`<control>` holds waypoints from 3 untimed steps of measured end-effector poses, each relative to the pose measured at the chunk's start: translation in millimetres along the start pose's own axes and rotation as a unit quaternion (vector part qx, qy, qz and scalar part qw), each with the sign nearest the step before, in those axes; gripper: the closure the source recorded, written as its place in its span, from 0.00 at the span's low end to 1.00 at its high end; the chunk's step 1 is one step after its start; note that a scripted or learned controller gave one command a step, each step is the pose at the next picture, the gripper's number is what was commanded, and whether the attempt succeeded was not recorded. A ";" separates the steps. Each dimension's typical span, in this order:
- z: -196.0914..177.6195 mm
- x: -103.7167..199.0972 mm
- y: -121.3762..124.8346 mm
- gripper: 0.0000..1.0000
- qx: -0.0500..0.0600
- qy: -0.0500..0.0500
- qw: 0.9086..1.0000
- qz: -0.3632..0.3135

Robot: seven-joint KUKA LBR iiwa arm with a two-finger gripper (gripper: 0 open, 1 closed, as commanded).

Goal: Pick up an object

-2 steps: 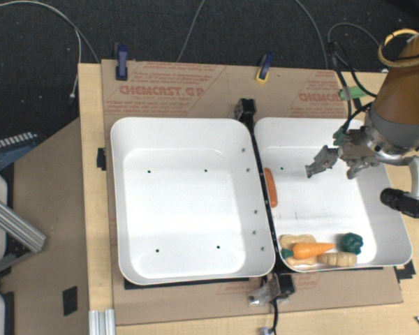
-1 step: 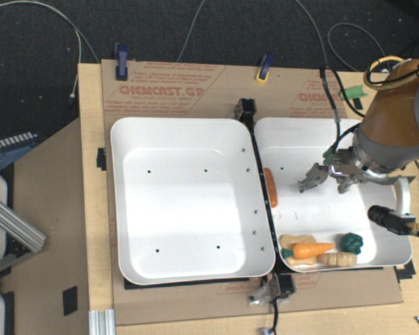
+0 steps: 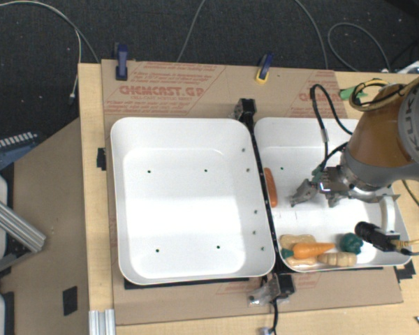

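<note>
Here the gripper (image 3: 313, 195) hangs over the middle of the right bin (image 3: 293, 145), its two fingers spread apart with bare white floor between them, gripping nothing. The things to pick lie in this same bin: an orange-red stick (image 3: 271, 187) along the left wall, near the gripper, and at the near edge a carrot (image 3: 313, 250) touching a pale yellow lump (image 3: 294, 241), a beige piece (image 3: 336, 259) and a green knob (image 3: 350, 242). The left bin (image 3: 181, 208) alongside shows a white floor with small dark dots.
</note>
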State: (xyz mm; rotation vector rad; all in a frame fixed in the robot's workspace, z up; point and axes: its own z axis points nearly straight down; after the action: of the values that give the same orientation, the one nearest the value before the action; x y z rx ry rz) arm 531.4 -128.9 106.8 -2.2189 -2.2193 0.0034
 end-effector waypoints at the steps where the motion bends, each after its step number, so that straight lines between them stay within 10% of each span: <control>1: -12.8 -0.2 1.4 1.00 -0.003 -0.001 1.000 0.000; 3: -116.7 2.7 12.2 1.00 -0.004 -0.001 1.000 0.000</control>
State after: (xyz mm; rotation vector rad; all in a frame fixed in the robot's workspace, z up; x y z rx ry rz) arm 544.1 -126.3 223.4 -2.2238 -2.2246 -0.0047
